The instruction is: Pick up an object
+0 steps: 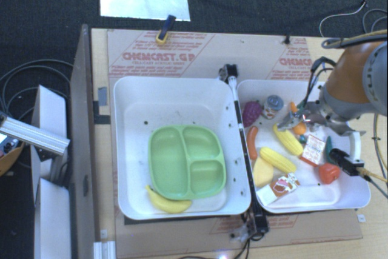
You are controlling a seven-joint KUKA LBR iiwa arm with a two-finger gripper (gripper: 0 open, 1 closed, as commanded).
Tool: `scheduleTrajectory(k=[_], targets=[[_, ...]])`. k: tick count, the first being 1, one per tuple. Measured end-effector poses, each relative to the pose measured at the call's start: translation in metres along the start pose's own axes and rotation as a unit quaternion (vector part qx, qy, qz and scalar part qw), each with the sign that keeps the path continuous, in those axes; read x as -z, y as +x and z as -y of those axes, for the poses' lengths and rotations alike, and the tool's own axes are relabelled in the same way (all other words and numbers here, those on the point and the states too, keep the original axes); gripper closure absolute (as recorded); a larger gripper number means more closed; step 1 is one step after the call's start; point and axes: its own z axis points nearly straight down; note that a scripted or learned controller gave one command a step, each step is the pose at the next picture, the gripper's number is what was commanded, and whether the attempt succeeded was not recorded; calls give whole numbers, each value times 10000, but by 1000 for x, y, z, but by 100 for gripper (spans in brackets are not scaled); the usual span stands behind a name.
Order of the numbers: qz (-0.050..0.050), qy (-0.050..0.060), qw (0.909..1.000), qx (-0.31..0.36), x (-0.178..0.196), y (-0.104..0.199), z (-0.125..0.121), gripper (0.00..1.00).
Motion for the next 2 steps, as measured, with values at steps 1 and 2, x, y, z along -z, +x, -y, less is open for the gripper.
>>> scheduleTrajectory(k=[1,2], targets=[[-40,179,9998,38,-10,57,36,0],[-26,153,9999,20,0,54,33,100]])
